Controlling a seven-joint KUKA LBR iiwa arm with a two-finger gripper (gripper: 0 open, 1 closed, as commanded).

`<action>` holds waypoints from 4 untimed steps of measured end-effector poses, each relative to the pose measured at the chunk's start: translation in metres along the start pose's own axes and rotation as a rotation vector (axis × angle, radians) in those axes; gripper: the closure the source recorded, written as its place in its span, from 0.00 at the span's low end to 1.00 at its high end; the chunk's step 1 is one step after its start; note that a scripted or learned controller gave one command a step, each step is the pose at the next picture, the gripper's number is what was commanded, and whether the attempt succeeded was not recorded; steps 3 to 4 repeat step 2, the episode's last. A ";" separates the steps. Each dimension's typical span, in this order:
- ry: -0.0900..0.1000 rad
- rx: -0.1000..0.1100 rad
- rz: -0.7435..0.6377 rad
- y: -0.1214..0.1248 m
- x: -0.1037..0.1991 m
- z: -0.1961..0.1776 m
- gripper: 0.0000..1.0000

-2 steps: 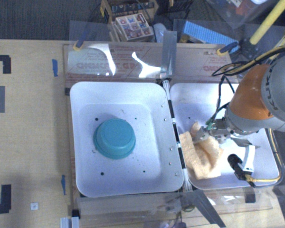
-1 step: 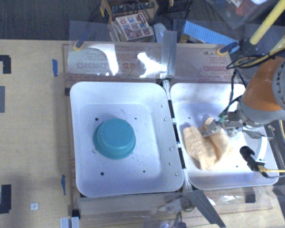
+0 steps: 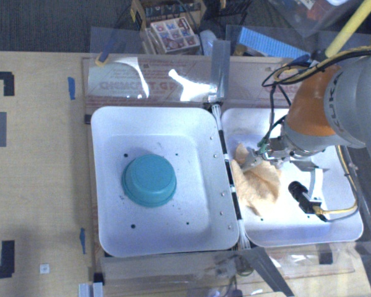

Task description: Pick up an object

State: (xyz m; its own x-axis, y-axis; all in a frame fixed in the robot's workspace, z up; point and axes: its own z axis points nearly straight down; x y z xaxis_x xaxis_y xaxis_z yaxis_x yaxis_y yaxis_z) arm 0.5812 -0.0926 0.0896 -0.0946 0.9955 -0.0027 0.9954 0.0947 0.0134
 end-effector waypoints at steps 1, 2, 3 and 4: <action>-0.001 -0.004 -0.001 0.001 0.000 -0.011 1.00; 0.002 0.010 -0.208 0.075 0.044 -0.133 1.00; 0.002 0.010 -0.208 0.075 0.044 -0.133 1.00; 0.002 0.010 -0.208 0.075 0.044 -0.133 1.00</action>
